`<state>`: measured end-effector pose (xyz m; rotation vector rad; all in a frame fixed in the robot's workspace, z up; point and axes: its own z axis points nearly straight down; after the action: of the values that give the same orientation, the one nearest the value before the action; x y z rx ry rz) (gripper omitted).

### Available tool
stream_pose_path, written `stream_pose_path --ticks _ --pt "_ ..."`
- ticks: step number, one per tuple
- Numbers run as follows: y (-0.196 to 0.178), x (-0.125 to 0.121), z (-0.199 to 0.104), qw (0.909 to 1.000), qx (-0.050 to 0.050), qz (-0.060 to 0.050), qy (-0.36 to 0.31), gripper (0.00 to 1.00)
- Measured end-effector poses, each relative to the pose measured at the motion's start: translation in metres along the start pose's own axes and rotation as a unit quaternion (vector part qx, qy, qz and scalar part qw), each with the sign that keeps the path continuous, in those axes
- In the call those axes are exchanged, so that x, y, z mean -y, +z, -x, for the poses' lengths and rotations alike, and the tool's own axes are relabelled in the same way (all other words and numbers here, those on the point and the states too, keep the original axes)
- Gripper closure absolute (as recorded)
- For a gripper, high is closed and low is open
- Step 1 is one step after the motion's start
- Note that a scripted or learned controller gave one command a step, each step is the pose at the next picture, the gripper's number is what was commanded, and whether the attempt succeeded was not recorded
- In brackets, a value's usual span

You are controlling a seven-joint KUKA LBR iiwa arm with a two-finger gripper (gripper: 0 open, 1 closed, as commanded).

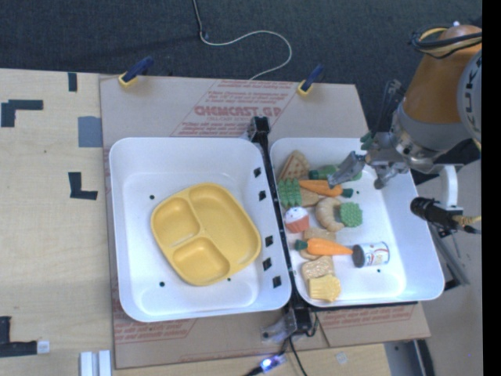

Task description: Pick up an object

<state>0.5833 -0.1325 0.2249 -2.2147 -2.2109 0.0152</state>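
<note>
Toy food fills the right bin (407,276), and nothing has been lifted out of it yet. At the bottom of the frame, in that bin's lower left corner, lies a yellow piece (325,289) with a tan cracker (317,269) just above it. Farther up, an orange carrot (327,247) lies beside a small can (375,254), then a cupcake (295,219) and a green broccoli piece (350,214). A second carrot (319,186) and a sandwich wedge (294,165) sit toward the bin's upper edge. The gripper (366,170) hangs over that upper part, right of centre in the frame. Its fingers look spread, with nothing between them. One tip is just beside the second carrot. The left bin (125,210) bears a yellow divided plate (205,233). I judge the pick barely begun: closing on a piece and raising it both remain.
</note>
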Motion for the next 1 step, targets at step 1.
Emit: stream_pose_path --ticks 1 --pt "-0.0081 -0.0025 -0.0004 1.0000 0.001 0.007 -0.002 0.00"
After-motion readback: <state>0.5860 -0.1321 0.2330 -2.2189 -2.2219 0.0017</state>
